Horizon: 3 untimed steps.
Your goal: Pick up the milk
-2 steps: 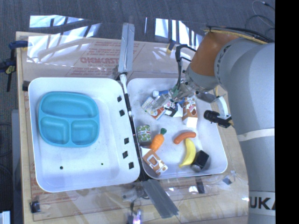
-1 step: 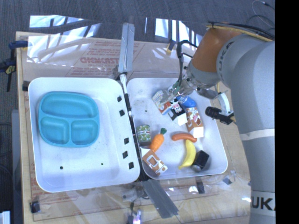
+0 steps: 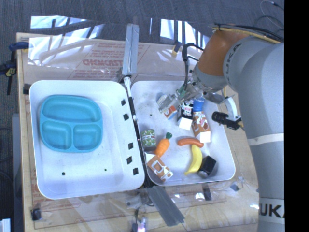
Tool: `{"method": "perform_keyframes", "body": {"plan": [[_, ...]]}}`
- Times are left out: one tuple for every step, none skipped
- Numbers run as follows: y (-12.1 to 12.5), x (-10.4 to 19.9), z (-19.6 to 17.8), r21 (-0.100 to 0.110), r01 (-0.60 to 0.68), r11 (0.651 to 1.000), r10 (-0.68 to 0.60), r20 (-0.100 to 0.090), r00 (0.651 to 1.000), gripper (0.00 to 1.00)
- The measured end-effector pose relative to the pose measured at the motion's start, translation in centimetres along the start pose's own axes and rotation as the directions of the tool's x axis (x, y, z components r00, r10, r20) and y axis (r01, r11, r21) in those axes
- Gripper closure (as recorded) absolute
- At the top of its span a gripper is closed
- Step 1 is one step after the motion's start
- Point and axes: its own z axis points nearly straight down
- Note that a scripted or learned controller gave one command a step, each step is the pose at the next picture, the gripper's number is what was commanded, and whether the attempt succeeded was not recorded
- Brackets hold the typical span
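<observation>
The milk (image 3: pixel 186 114) is a small white carton with black patches, lying in the upper middle of the right bin (image 3: pixel 223 149). Touching its right side is a brown-and-white carton (image 3: pixel 201 127) with a blue cap. A small orange-and-white carton (image 3: pixel 169 111) lies just left of the milk. My gripper (image 3: pixel 175 98) is low over the bin's upper part, just above and left of the milk, close to both small cartons. Nothing visibly hangs from it. The grey arm with its orange band (image 3: pixel 217 57) comes in from the right.
The right bin also holds a green can (image 3: pixel 148 138), a carrot (image 3: pixel 162 146), a sausage (image 3: pixel 190 141), a banana (image 3: pixel 194 160), a black block (image 3: pixel 208 166) and an orange carton (image 3: pixel 160 167). A blue divided plate (image 3: pixel 70 123) lies in the left bin (image 3: pixel 82 182).
</observation>
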Motion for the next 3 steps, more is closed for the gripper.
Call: {"method": "perform_keyframes", "body": {"plan": [[-2.9, 0.5, -7.4, -0.003, 0.107, 0.994, -0.107, 0.012, 0.994, 0.00], [-0.9, -0.2, 1.4, -0.006, 0.080, 0.997, -0.080, 0.012, 0.997, 0.00], [2.7, 3.9, 2.7, -0.005, -0.073, 0.997, 0.073, 0.010, 0.997, 0.00]]}}
